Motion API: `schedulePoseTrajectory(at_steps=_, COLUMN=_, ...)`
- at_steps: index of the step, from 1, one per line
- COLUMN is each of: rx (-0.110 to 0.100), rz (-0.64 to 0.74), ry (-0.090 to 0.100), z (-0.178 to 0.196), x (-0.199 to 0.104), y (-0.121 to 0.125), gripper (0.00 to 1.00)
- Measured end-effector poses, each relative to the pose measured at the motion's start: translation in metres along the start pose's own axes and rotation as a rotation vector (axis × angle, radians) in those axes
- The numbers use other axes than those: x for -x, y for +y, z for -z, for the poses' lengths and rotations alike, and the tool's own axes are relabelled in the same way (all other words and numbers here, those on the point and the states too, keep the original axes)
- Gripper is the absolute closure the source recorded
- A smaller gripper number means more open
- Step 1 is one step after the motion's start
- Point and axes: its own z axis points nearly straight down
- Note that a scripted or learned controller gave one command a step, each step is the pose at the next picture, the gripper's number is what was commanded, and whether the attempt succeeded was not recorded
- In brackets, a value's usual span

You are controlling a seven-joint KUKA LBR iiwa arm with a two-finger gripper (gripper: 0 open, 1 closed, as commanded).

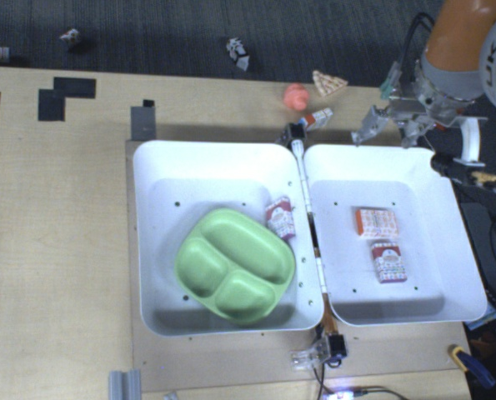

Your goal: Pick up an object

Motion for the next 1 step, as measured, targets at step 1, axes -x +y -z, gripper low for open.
schedulePoseTrajectory(at_steps=1, rx=-0.005, rz=-0.003, ry=0.001, z=-0.1449, x=0.0164, y=0.0007, gripper=0.00)
